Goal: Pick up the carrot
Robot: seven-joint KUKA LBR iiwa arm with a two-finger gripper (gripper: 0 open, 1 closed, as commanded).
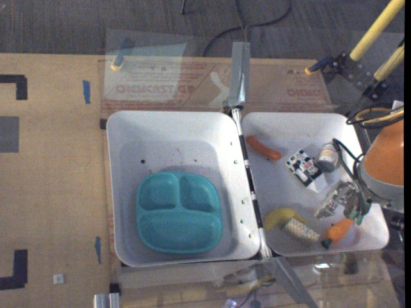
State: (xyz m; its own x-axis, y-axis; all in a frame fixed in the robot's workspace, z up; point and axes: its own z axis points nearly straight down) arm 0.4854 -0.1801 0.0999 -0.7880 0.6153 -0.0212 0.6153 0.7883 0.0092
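Carrot (pixel 339 231) lies in right bin (pixel 282 124), near front-right corner, tip close to front wall. Gripper (pixel 339 201) hovers just above it; opening cannot tell. Risk: wall crowds 1 finger, carrot rolls or slips; banana (pixel 280 217) near.

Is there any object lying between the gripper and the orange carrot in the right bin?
Nothing visible lies between them. The metal gripper hangs in the right white bin just above the small orange carrot near the bin's front right corner. The yellow banana and the patterned stick lie to the carrot's left, off that path.
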